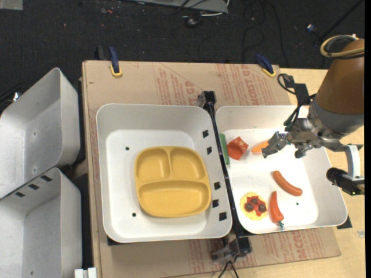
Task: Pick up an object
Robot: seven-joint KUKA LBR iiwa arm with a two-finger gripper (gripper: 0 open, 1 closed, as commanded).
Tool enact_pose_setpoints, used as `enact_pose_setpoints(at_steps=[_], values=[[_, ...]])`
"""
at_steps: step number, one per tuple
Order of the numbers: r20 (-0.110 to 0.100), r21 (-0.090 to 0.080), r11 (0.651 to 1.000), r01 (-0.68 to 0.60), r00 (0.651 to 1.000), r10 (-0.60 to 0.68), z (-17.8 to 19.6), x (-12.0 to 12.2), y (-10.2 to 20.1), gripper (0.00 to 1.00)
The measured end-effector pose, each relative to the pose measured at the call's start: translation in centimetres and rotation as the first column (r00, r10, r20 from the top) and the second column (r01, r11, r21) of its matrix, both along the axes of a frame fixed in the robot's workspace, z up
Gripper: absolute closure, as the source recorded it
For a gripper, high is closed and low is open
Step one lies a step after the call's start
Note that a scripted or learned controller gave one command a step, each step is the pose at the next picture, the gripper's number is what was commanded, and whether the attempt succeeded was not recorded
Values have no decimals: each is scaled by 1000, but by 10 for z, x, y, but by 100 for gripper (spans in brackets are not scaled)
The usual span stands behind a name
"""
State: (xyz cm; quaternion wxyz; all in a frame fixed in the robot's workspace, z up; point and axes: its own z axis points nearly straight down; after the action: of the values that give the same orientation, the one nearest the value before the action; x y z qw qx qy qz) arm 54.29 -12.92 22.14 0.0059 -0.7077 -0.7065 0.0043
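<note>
The right bin (324, 213) holds several toy foods. A red block (237, 147) lies near its left wall, with a small orange piece (258, 148) just to its right. A sausage (287, 183) lies in the middle. Toward the front are a small round pizza (254, 205) and a red chili pepper (276, 207). My gripper (277, 145) hangs low over the back middle of this bin. Its tip is right beside the orange piece, on that piece's right. I see nothing lifted off the bin floor.
The left bin (116, 155) holds a yellow divided plate (172, 181). A green strip (223, 149) lies along the right bin's left wall by the black divider (217, 155). Two more white bins (35, 172) stand off the bench to the left.
</note>
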Motion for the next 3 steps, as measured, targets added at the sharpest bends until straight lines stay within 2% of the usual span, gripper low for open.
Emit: enact_pose_setpoints(at_steps=[1,2,3], values=[[14,-2,1000,-3,1000,3,7,3,0,0],[9,-1,1000,-1,1000,1,-36,2,3,0],[8,-1,1000,0,1000,0,-99,-5,7,0]])
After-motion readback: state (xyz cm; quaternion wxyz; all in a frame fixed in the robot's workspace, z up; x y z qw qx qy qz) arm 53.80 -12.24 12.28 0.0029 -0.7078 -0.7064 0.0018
